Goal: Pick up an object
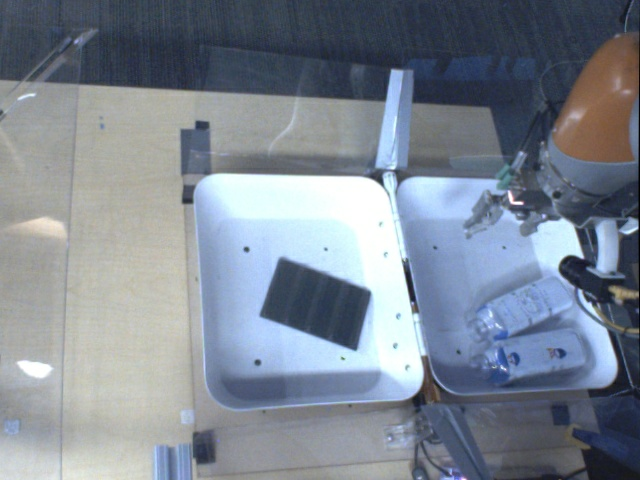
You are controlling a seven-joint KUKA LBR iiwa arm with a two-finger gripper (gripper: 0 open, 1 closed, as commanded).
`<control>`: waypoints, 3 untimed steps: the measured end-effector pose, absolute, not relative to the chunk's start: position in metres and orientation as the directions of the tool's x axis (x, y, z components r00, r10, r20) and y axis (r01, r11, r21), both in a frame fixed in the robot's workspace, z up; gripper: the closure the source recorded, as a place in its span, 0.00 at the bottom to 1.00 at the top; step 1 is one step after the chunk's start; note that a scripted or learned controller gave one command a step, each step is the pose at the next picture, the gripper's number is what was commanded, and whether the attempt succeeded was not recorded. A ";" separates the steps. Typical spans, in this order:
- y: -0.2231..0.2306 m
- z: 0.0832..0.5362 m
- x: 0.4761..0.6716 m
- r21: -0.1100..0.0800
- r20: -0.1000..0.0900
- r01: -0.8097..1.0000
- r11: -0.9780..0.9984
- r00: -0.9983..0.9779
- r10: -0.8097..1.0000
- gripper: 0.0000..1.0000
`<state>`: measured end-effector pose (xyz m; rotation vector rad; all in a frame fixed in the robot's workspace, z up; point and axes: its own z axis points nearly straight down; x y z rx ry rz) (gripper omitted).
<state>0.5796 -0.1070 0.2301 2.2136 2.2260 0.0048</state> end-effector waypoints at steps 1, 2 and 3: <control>-0.121 0.120 0.531 0.003 0.000 0.982 0.187 -0.187 0.982 0.00; -0.152 0.096 0.504 0.043 -0.005 0.959 0.280 -0.280 0.960 0.00; -0.094 0.091 0.495 0.023 -0.008 0.953 0.303 -0.303 0.953 0.00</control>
